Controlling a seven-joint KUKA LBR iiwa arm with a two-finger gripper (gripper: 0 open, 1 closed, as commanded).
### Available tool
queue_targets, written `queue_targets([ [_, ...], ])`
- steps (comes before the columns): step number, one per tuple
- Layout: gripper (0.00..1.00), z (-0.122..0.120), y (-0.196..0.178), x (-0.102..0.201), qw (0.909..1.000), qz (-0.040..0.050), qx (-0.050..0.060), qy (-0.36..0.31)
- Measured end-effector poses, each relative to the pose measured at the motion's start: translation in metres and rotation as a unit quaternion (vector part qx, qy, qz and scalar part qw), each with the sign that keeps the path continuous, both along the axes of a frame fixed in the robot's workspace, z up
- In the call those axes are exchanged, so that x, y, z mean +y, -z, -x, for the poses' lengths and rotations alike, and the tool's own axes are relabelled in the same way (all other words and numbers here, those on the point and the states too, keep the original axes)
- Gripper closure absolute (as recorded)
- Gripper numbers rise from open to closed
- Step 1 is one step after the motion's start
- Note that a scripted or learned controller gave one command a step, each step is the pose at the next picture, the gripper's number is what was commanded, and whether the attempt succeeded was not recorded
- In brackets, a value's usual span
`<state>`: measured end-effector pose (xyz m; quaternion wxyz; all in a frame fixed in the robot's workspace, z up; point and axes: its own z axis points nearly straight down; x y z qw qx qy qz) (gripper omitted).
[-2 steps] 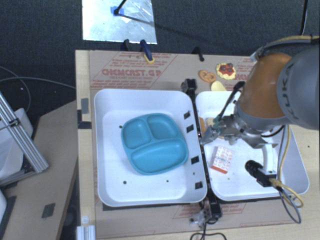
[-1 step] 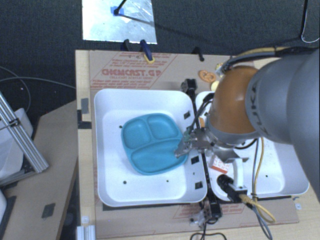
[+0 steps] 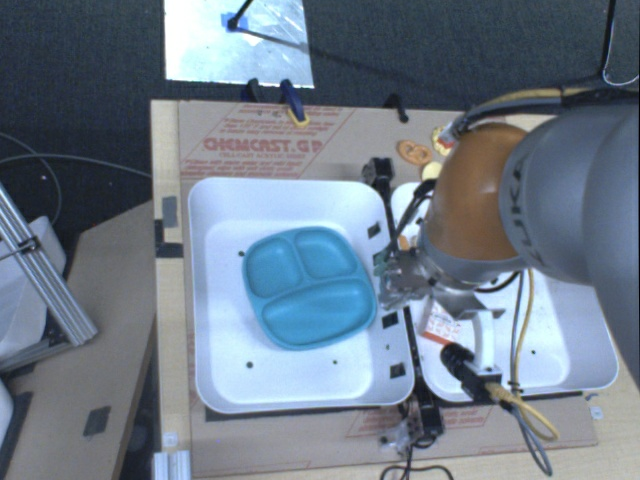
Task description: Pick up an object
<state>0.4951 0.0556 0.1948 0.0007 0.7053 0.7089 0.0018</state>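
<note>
**Arm low over the divide, plate waiting in the left bin**

In the left bin (image 3: 215, 368), a blue divided plate (image 3: 310, 286) lies flat, a little right of centre, its three compartments facing up and nothing resting on it. The arm (image 3: 530, 198) reaches in from the right and hangs over the strip where the two bins meet, with the gripper (image 3: 400, 280) just beside the plate's right edge. From where I stand the wrist covers the claw, so I cannot tell whether it is wide or narrow, nor whether it touches the plate.

A flat plate gives little to bite on. The sensible way, I'd judge, is to take the raised right rim, one finger inside the lip and one outside, and come straight down so the plate does not skid toward the far wall. The bin's own right wall (image 3: 385, 268) sits close by, and an outer finger could well catch on it. A slow lift would show whether the rim is truly held.
</note>
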Motion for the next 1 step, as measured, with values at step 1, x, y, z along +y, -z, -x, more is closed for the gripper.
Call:
queue_targets([
  [1, 1.0, 0.0096, -0.0297, 0.124, 1.0, -0.0021, 0.0, -0.006],
])
